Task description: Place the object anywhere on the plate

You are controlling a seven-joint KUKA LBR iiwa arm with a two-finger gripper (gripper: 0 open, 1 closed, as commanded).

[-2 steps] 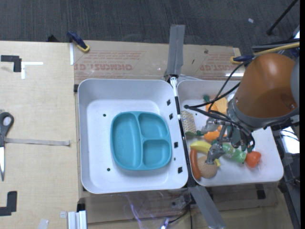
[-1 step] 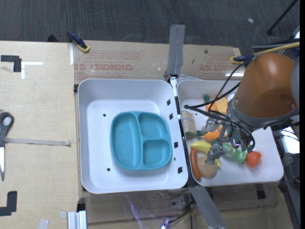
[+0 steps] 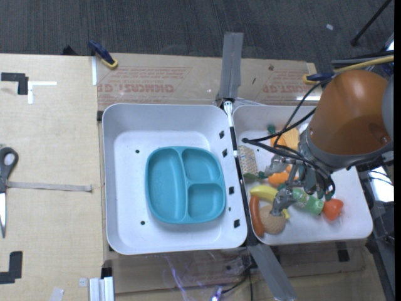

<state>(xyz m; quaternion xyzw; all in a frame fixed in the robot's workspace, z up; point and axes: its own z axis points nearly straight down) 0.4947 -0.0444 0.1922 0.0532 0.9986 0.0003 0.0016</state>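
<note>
A teal plate [image 3: 185, 185] with three compartments lies in the left bin [image 3: 119, 168]. The right bin [image 3: 351, 227] holds a heap of toy food: a corn cob [image 3: 248, 162], a yellow banana [image 3: 263, 193], a red hot dog [image 3: 255, 214], a round tan cookie [image 3: 272, 223], a green piece [image 3: 310, 202], a red-orange piece [image 3: 333, 209] and an orange piece [image 3: 279, 179]. My gripper [image 3: 283, 200] hangs low over this heap, just above the banana and the cookie. The arm's orange band [image 3: 351, 111] covers the bin's back right part.
Cables run from the wrist across the right bin. The divider between the bins carries black clips. Scissors [image 3: 5, 174] lie at the bench's far left edge. Cardboard and tape lie behind the bins.
</note>
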